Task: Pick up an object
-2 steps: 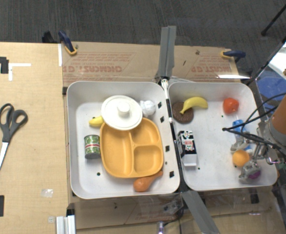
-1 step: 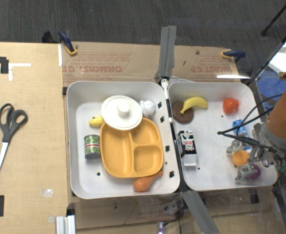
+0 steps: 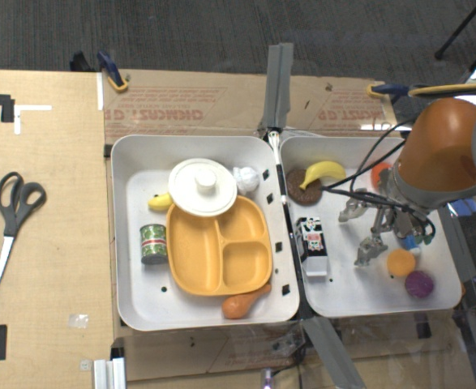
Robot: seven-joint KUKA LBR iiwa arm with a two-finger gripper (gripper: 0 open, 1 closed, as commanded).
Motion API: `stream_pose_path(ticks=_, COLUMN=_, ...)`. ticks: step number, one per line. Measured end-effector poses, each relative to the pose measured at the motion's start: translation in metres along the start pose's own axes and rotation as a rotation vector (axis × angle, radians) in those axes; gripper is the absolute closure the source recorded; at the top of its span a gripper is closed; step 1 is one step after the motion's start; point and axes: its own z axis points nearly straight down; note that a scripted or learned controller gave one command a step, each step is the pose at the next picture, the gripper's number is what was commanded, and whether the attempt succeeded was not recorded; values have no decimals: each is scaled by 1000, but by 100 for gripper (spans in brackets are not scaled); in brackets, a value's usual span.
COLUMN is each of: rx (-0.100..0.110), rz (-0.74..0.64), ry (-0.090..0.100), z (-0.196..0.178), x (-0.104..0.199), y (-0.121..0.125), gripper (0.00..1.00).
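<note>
My gripper (image 3: 361, 232) hangs over the middle of the right bin (image 3: 343, 298), open, with bare bin floor between its fingers. An orange ball (image 3: 400, 263) and a purple ball (image 3: 419, 284) lie just right of the lower fingertip (image 3: 369, 252). To the gripper's left, a black-and-white box (image 3: 310, 238) lies by the bin's left wall. A banana (image 3: 325, 171) and a brown round piece (image 3: 306, 191) sit at the far left corner. Cables partly hide a red object (image 3: 379, 173).
The left bin (image 3: 128, 217) holds a yellow divided tray (image 3: 220, 254), a white lid (image 3: 203, 186), a green can (image 3: 152, 243), a small yellow item (image 3: 160, 203), a white wad (image 3: 246, 177) and an orange piece (image 3: 242, 305). Scissors (image 3: 12, 209) lie on the bench at left.
</note>
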Motion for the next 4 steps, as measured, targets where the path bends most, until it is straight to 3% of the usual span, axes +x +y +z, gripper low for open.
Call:
stream_pose_path(ticks=1, rx=1, rz=-60, ry=3, z=0, x=69, y=26, gripper=0)
stream_pose_path(ticks=2, rx=0, rz=-20, ry=1, z=-3, x=-25, y=49, gripper=0)
stream_pose_path(ticks=3, rx=0, rz=142, ry=3, z=0, x=59, y=39, gripper=0)
stream_pose_path(ticks=4, rx=1, rz=258, ry=0, z=-19, x=-5, y=40, gripper=0)
